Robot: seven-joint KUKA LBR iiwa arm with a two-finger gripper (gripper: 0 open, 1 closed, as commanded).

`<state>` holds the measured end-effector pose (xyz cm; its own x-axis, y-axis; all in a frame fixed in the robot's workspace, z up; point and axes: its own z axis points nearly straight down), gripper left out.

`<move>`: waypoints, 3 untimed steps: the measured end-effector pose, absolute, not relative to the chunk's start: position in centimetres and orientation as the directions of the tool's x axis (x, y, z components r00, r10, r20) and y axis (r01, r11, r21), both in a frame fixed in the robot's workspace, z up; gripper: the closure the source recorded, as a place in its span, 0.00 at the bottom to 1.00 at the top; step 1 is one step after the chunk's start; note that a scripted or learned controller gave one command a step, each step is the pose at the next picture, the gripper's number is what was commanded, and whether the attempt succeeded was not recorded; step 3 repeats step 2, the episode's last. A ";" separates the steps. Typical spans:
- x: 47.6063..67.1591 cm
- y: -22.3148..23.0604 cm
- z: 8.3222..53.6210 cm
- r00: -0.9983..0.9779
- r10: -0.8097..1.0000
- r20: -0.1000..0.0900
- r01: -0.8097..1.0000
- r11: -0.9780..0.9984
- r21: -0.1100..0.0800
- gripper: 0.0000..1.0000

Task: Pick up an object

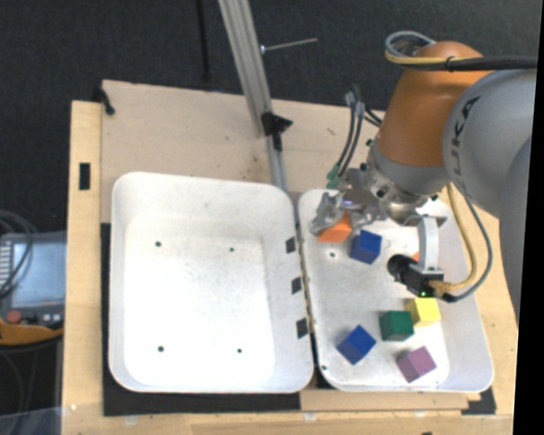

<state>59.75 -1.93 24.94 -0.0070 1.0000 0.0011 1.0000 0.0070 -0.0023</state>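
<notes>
The orange block (335,230) sits at the far left of the right bin (466,365), right under the gripper (333,213). I cannot tell if it is grabbed. It looks low, so lifting is not done yet.

A small orange block (337,230) is lying in the upper left of the right-hand white bin (457,364), partly hidden under metal parts. A blue cube (366,246) is sitting just to its right, tilted. Lower in the frame, a yellow cube (425,312) is touching a dark green cube (396,326). Another blue cube (357,343) is resting lower left of them, and a purple cube (416,362) is lying lower right.
</notes>
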 end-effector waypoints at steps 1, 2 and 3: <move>60.4 4.1 25.2 -0.008 1.000 0.002 1.000 0.008 0.000 1.00; 60.7 9.0 23.7 -0.006 1.000 0.000 1.000 0.006 -0.003 1.00; 60.7 9.0 23.7 -0.006 1.000 0.000 1.000 0.006 -0.003 1.00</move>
